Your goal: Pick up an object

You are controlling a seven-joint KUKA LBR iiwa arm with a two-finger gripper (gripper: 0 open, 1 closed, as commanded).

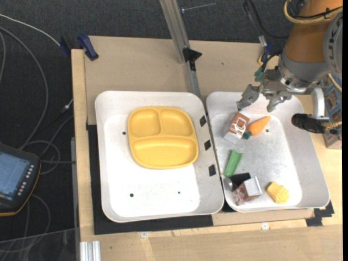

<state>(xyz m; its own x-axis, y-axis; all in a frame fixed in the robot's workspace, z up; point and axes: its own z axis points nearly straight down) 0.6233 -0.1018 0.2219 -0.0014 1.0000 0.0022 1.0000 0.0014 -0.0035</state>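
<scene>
Two white bins, arm over the right one.

Gripper (pixel 260 98) spread, holding nothing, above the right bin's (pixel 304 162) far edge. Just below it: small brown-and-white carton (pixel 237 126), print unreadable, touching a toy carrot (pixel 259 125). Mid-bin: green block (pixel 234 162). Near edge: brown box (pixel 248 190), yellow corn piece (pixel 278 192). Bare floor along the bin's right side. Left bin (pixel 111 162): yellow divided plate (pixel 162 137), open room toward its near edge.

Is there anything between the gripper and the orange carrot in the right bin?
Nothing visible stands in the way. The gripper hangs above the far end of the right bin, and the orange carrot lies just below it in the picture. The small brown carton lies beside the carrot, not over it.
</scene>
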